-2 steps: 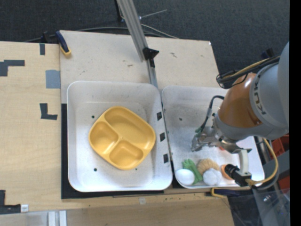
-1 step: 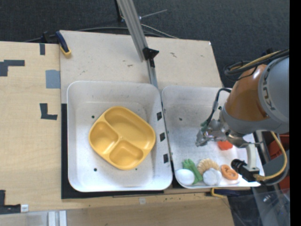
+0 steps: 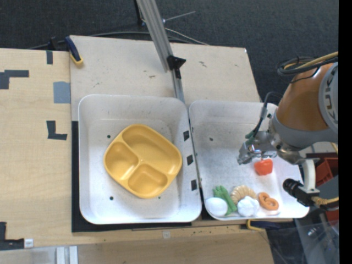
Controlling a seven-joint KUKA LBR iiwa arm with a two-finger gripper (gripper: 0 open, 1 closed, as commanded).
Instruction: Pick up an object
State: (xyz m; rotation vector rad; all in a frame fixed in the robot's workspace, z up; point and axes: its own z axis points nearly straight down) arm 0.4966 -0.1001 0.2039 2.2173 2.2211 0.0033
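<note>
My gripper (image 3: 250,152) hangs over the right bin (image 3: 220,120), toward its right side. A small red block (image 3: 264,167) lies just below and to the right of it, close to the gripper; whether they touch is unclear. Along the bin's front edge lie a green piece (image 3: 223,194), a white egg-shaped item (image 3: 216,206), a beige ridged item (image 3: 242,191), another white lump (image 3: 248,205) and an orange ring-shaped piece (image 3: 268,201).
A yellow divided plate (image 3: 143,160) sits in the middle of the left bin (image 3: 93,120). A grey metal bar (image 3: 159,32) slants down to the divider between the bins. The arm's orange band (image 3: 305,100) looms over the right bin's right rim.
</note>
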